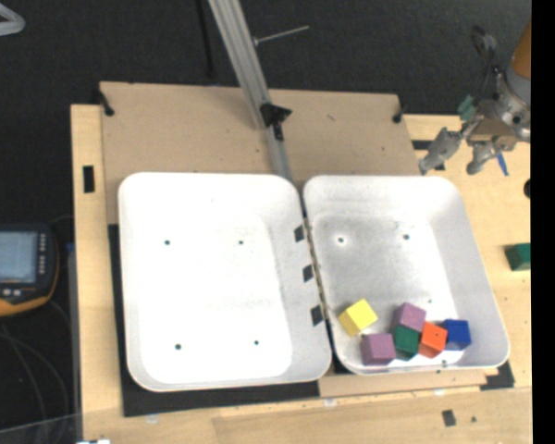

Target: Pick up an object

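The gripper (460,153) hung at the upper right, above the surface (370,414) just past the far rim of the right bin (388,248), its jaws spread apart and holding nothing. The blocks lay huddled in that bin's near corner: a yellow block (358,317) slightly apart, then two purple blocks (410,317) (378,347), a green block (405,339), an orange block (433,339) and a blue block (456,332) pressed together against the near wall. A slanted metal rail (245,63) crossed above the left bin (208,276), well clear of the blocks.
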`<state>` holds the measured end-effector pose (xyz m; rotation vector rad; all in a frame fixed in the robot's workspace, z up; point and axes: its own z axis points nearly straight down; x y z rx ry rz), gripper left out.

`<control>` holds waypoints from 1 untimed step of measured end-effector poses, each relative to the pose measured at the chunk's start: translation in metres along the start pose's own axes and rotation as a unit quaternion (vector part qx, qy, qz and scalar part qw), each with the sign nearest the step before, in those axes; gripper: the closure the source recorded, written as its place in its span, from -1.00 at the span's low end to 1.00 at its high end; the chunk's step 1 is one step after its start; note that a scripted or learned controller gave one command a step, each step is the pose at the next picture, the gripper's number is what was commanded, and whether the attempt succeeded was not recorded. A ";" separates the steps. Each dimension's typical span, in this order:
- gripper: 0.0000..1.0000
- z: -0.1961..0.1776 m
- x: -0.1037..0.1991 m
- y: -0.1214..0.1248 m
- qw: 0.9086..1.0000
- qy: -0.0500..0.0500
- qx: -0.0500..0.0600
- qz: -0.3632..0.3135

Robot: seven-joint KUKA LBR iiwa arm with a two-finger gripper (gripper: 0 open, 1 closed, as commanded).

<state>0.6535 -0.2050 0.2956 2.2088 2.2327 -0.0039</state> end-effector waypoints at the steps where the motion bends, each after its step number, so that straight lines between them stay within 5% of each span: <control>1: -1.00 0.151 0.021 0.026 1.000 0.001 0.002 0.003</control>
